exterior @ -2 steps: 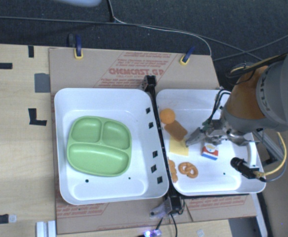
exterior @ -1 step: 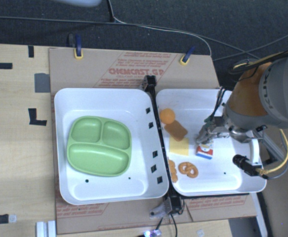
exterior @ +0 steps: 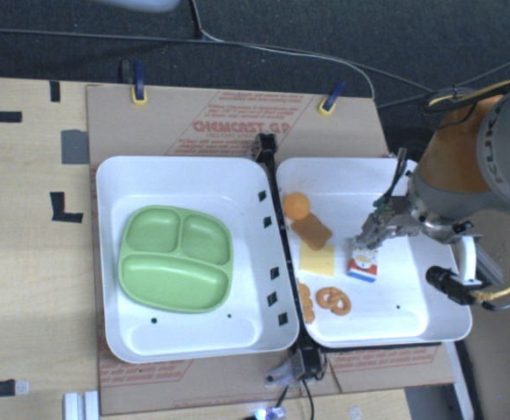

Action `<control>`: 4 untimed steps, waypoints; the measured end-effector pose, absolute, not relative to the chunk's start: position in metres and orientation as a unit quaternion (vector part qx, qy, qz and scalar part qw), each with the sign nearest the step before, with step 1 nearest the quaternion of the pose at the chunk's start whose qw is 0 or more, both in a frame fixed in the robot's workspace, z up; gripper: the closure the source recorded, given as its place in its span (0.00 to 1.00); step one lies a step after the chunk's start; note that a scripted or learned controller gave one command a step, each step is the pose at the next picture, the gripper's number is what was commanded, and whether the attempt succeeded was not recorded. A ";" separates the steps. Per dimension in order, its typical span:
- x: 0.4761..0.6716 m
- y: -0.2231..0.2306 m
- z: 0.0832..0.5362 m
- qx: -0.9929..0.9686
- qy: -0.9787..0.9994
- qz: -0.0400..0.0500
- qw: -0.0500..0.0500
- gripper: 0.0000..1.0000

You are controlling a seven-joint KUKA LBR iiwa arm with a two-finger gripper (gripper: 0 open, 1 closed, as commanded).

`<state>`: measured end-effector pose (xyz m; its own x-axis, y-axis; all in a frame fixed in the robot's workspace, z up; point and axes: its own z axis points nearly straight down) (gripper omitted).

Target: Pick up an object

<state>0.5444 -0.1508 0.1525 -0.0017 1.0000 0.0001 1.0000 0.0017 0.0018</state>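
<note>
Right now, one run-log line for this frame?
end effector: over carton, right bin | grasp: unconfirmed | nearby: cheese, pretzel, orange | left bin: green tray

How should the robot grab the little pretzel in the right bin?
The pretzel lies flat on the floor of the right bin, near its front wall, apart from the yellow cheese slice. Coming straight down from above looks best, pinching across its outer edges, since it is thin and full of holes. The hand is beside the small carton.

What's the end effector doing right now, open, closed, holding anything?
End effector: low in the right bin, directly above the small red, white and blue carton; open or closed cannot be told, and no grasp is visible.
</note>
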 end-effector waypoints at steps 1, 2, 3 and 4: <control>0.544 -0.160 0.200 0.707 0.707 0.001 0.001 1.00; 0.545 -0.159 0.253 0.706 0.708 0.001 0.002 1.00; 0.539 -0.115 0.241 0.706 0.709 -0.001 -0.001 1.00; 0.529 -0.068 0.230 0.705 0.709 -0.001 -0.002 1.00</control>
